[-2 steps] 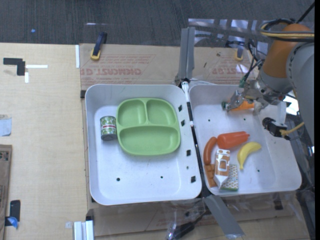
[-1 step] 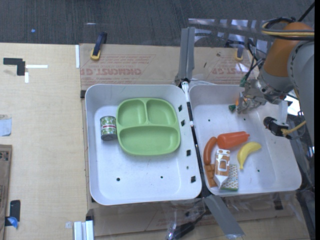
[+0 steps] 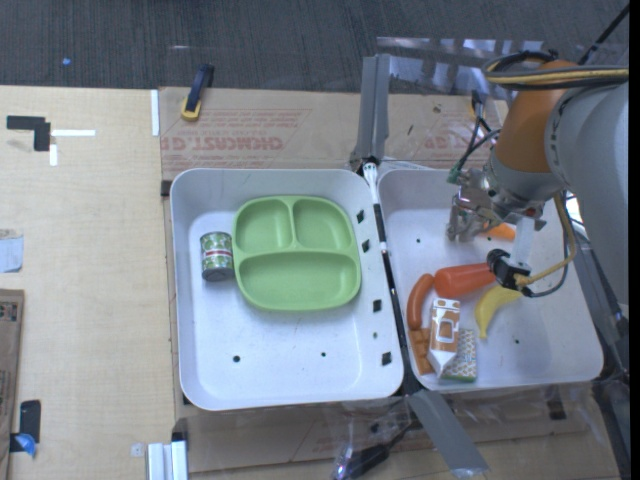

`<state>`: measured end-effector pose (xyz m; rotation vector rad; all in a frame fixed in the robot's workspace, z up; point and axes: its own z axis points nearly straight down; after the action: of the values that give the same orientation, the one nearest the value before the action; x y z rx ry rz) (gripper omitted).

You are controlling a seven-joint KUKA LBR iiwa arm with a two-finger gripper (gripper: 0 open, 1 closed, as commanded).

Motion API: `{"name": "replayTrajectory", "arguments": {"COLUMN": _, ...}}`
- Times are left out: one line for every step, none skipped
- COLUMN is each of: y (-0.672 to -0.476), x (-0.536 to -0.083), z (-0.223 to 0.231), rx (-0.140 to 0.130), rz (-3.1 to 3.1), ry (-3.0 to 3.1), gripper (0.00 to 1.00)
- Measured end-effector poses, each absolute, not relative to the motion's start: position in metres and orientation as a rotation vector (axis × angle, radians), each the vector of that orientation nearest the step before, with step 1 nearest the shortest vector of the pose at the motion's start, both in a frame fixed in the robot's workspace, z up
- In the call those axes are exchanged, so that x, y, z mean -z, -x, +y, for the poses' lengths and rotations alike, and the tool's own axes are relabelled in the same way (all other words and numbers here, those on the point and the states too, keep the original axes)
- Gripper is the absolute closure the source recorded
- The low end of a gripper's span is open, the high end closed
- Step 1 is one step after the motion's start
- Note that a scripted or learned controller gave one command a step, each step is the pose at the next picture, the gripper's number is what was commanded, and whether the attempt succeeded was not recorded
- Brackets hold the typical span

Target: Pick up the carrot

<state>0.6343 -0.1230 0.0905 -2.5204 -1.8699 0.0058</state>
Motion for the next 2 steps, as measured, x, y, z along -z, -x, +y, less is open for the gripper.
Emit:
{"name": "replayTrajectory", "arguments": {"y": -0.557, "x": -0.118, "z": -0.187, "rx": -0.005, "rz": -2.003, "ry": 2.416, "gripper": 1.00}}
{"name": "replayTrajectory", "arguments": {"y": -0.631, "x": -0.089, "z": -0.159, "rx": -0.006, "rz": -1.780, "ry": 2.586, "gripper": 1.00}}
